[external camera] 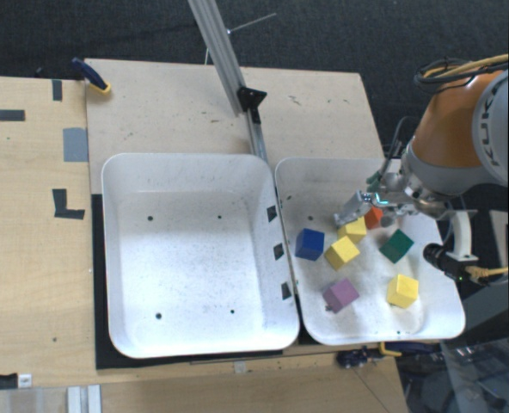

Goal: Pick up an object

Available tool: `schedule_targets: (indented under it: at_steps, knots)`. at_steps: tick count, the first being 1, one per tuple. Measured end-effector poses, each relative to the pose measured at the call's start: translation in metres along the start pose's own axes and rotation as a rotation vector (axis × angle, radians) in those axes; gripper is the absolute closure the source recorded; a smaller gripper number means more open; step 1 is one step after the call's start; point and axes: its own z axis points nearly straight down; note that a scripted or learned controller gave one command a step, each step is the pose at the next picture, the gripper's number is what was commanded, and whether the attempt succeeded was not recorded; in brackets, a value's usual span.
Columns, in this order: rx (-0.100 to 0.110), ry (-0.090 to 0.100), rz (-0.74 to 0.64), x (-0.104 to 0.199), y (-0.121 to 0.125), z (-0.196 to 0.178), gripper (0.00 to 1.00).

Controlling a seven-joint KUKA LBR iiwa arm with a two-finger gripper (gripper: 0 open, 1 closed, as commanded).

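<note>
Fingers (364,206) (opening unclear) hover low in right bin (315,175) beside orange cube (373,218).

The left bin (190,256) has a wide bare floor, so there is lots of room to come down there. The right bin (371,317) is crowded. The blue cube (309,244), two yellow cubes (343,251) (353,229), an orange block (373,218) and the green cube (397,246) sit close together, with small gaps. The gripper (368,203) hangs right over them, maybe touching the orange one. The purple cube (340,295) and another yellow cube (402,290) have more room around them. A slanted metal bar (216,37) crosses above the back.
</note>
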Motion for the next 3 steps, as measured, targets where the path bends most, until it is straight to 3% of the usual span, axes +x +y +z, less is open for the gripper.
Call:
schedule_targets:
  at_steps: [1,2,3]
  knots:
    - [-0.005,-0.001,-0.002,0.0,0.001,-0.003,0.0]
    - [0.002,-0.001,0.0,-0.001,-0.009,0.058,0.0]
    - [-0.006,-0.003,0.001,-0.001,-0.009,0.1,0.0]
